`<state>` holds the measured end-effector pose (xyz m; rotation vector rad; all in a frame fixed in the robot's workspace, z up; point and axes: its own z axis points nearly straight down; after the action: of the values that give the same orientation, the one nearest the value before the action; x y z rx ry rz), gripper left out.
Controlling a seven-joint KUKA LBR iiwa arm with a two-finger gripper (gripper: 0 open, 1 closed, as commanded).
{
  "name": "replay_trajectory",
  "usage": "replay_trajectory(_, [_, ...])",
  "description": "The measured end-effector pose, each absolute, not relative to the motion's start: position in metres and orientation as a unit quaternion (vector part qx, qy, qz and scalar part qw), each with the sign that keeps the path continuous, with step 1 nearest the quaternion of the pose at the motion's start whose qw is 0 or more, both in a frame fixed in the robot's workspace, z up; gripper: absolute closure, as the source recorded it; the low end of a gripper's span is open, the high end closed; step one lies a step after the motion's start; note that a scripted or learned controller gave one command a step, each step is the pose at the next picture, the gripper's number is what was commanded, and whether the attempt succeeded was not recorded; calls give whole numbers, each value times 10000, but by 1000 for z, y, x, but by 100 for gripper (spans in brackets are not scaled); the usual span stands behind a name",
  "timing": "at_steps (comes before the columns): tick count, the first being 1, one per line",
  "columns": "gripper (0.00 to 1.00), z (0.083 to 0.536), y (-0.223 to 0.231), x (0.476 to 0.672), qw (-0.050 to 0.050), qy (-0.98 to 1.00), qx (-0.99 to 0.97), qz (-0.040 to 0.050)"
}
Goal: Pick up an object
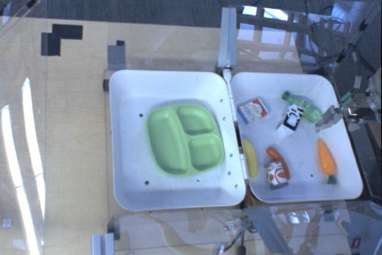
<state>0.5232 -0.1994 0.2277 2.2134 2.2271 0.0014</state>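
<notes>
The right bin (pixel 343 185) holds several objects. A small white, blue and orange box (pixel 252 110) lies at its left. A green bottle (pixel 302 107) and a black and white carton (pixel 290 119) lie near the middle. An orange carrot (pixel 326 158) lies at the right, with a yellow banana (pixel 250 159) along the left wall. A red sausage-like piece (pixel 278 159) rests beside a small red and white can (pixel 274 177). My gripper (pixel 332 116) hangs at the bin's right rim, just right of the green bottle and above the carrot, with nothing visibly in it.
The left bin (pixel 128 188) holds a green divided plate (pixel 185 139). A metal post (pixel 227 39) rises behind the seam between the bins. Cables and frame parts crowd the back right. Bare wooden bench lies to the left.
</notes>
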Motion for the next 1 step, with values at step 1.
replay_trajectory(1, [0,272,-206,489,25,6926,7213,8])
